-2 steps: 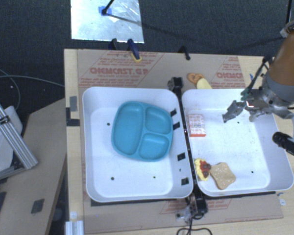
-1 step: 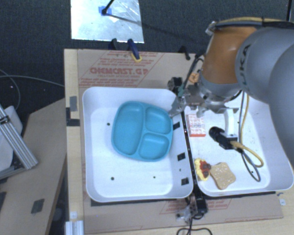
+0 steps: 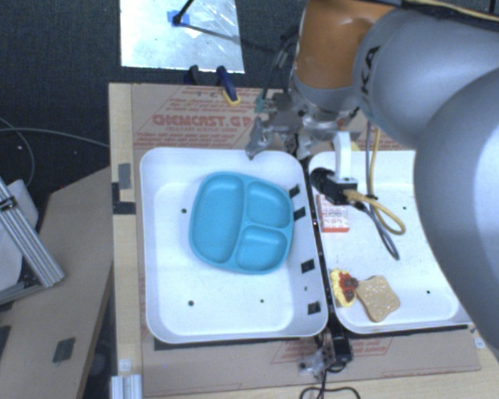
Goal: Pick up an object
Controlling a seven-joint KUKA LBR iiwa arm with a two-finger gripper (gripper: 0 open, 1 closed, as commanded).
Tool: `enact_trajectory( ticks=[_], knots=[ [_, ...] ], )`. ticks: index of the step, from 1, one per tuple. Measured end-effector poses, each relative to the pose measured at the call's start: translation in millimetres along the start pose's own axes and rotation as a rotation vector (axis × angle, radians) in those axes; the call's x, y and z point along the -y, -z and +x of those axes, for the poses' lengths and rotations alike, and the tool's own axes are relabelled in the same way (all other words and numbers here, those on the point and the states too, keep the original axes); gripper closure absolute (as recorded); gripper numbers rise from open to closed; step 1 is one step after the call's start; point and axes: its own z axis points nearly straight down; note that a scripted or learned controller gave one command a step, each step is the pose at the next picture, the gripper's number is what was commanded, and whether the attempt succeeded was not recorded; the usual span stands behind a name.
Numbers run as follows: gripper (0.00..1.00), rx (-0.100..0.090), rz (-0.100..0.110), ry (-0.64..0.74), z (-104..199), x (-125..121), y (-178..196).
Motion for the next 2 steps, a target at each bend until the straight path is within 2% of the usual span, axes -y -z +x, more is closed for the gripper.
enact_trajectory(
  ticks=[1, 2],
  knots=[
    [0.00, 0.000, 0.006, -0.004, 61, 28, 16],
    [0.00, 0.003, 0.014, -0.010, 33, 44, -152]
  ],
)
